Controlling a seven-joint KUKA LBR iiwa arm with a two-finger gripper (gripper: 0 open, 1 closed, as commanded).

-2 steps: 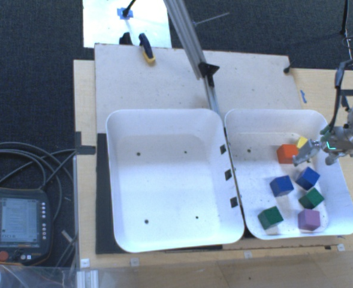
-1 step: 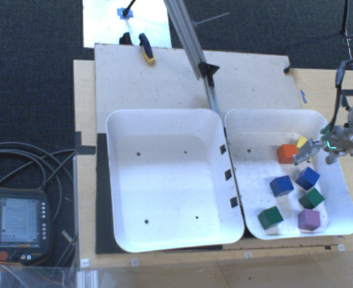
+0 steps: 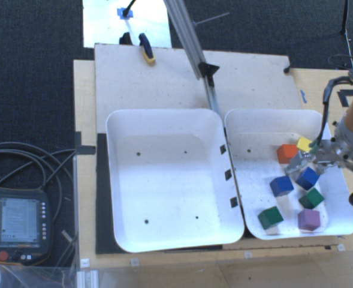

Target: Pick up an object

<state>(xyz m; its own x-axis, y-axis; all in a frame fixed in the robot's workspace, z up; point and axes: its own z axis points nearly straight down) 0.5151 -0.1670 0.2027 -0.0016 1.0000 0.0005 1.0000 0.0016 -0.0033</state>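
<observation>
The right bin [image 3: 254,131] holds several small blocks. An orange block [image 3: 286,153] and a yellow block [image 3: 304,143] lie near its middle. Below them are two blue blocks [image 3: 281,185] [image 3: 308,177], a dark green block [image 3: 311,198], a green block [image 3: 270,217] and a purple block [image 3: 308,219]. My gripper [image 3: 301,162] reaches in from the right and hovers low between the orange, yellow and right-hand blue blocks, partly covering the top of that blue one. I see nothing lifted off the bin floor.
The left bin [image 3: 164,182] sits beside the right one, with a shared raised rim between them. A slanted metal pole [image 3: 188,32] crosses above the bench behind the bins. A teach pendant [image 3: 17,224] and cables lie at the far left.
</observation>
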